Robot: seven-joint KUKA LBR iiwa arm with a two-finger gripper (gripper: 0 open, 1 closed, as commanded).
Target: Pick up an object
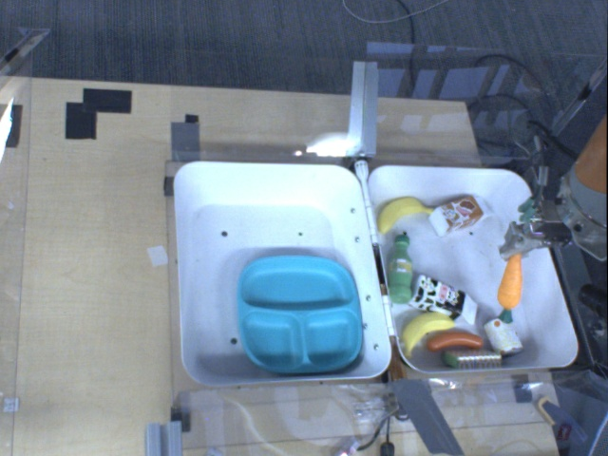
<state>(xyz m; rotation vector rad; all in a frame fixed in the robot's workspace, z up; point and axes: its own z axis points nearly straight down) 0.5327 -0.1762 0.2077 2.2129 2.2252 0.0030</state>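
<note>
At the right bin's (pixel 560 350) far right edge, my gripper (pixel 522 240) hangs just above a tapered orange plastic carrot (pixel 511 283) with a green stem end, lying near the bin's right wall; grip state: I cannot tell.

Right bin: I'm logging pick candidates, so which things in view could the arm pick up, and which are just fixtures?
Pickable, right bin: carrot, green bottle, two bananas, sausage, two cartons, with the gripper by the carrot.

Lying about: left bin, blue tray.
</note>
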